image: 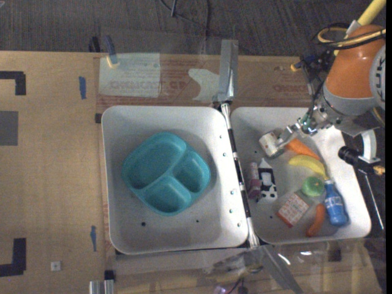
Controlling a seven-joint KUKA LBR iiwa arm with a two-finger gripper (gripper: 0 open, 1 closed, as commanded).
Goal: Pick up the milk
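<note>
Teal divided plate (165, 173) sits mid left bin (122, 225). Milk carton (266, 185), black-and-white patches, lies at right bin's (245, 124) left edge, about halfway down, beside dark tube (253, 180). My gripper (274, 143) hangs toward that bin's top edge, above the milk, apart from it; can't tell its opening, nothing visibly held. Step: approach. Next, I judge: shift toward bin's near-left, descend over carton.

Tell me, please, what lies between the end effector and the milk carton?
In the camera view, only bare white bin floor separates the end effector from the milk carton.
</note>
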